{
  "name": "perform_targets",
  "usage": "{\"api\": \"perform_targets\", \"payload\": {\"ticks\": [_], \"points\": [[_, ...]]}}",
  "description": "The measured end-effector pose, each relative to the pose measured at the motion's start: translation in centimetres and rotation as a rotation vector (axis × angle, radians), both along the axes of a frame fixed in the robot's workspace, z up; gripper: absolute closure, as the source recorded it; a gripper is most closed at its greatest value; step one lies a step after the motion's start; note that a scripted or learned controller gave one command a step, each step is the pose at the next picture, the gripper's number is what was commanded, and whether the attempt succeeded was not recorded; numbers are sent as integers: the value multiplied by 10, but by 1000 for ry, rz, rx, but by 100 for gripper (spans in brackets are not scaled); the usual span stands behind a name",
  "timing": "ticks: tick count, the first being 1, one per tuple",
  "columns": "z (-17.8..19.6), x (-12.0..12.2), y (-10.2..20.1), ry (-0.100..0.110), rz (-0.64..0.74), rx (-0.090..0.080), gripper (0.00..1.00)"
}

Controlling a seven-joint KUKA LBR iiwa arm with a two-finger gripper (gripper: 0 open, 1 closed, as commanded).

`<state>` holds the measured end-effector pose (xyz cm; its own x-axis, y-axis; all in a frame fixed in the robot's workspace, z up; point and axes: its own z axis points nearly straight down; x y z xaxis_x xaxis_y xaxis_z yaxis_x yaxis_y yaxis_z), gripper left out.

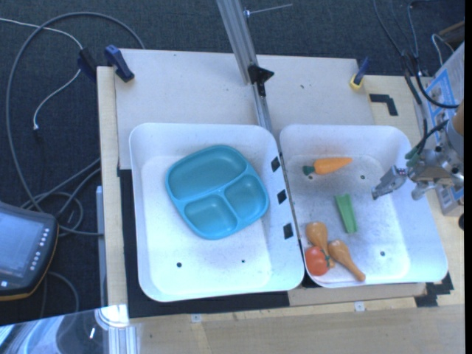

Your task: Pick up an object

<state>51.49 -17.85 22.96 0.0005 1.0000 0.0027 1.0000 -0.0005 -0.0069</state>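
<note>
In the right bin (pixel 413 268) lie an orange carrot (pixel 331 165) with a green top, a green stick (pixel 345 213), two tan drumsticks (pixel 330 246) and a red tomato (pixel 316 260). My gripper (pixel 402 188) hovers over the right side of that bin, to the right of the carrot and the green stick. Its fingers (pixel 384 185) are spread open with nothing between them. The arm reaches in from the right edge.
A blue divided plate (pixel 216 191) rests in the left bin (pixel 169 271). A metal post (pixel 237 24) rises from the bench behind the bins. Black clips (pixel 280 195) mark the wall between the bins. Cables and a tablet (pixel 22 249) lie on the floor at left.
</note>
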Motion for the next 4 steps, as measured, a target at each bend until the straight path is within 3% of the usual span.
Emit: {"api": "perform_targets", "payload": {"ticks": [2, 3, 4], "points": [[-91, 11, 1, 0, 1, 1, 0], [-77, 12, 1, -8, 2, -1, 100], [-31, 9, 4, -13, 2, -4, 100]]}}
